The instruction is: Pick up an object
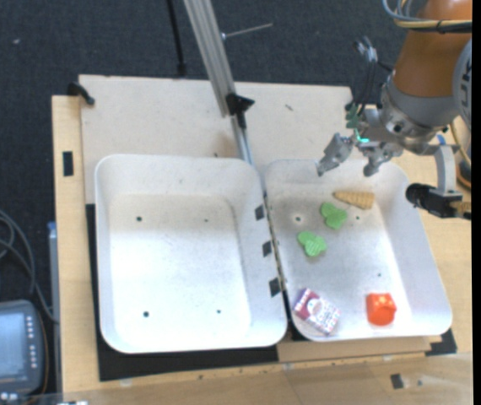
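Camera view: left bin (181, 251) is sitting beside the right bin (409, 251), which is holding a patterned packet (317, 311) at 7 o'clock, two green pieces (312, 245) centrally, and an orange block (381, 309) at 5 o'clock. Gripper (352, 164) is hovering at 12 o'clock, fingers spread, gripping nothing.

The gripper (352, 160) hangs with fingers spread over the right bin (418, 251), holding nothing. A tan cone (354, 198) lies just below it, near two green pieces (323, 230).

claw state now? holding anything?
Claw: open, holding nothing, above the right bin's far end, near the cone.
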`<state>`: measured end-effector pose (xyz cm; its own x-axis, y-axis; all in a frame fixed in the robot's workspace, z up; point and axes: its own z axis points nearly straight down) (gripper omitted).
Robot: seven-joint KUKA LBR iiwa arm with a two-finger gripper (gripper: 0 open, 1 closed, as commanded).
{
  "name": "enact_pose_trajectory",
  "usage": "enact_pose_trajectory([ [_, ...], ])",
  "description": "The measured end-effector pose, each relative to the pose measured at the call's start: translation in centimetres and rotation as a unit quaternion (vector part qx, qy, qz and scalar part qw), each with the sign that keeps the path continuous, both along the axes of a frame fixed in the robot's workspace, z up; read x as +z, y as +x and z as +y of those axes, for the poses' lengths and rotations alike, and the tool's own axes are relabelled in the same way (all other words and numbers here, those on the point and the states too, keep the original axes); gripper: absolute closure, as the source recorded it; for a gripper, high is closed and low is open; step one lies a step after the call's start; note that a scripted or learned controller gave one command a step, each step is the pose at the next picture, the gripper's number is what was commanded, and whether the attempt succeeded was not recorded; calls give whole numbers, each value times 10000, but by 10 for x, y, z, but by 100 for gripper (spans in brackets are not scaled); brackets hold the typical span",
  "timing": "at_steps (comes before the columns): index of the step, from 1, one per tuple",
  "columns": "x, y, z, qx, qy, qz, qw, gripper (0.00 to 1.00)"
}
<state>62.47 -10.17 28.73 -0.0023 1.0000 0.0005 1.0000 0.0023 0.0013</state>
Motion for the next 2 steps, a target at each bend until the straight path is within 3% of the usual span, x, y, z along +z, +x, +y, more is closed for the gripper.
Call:
enact_pose_trajectory([
  [2, -105, 1, 5, -29, -13, 23, 10000, 0],
])
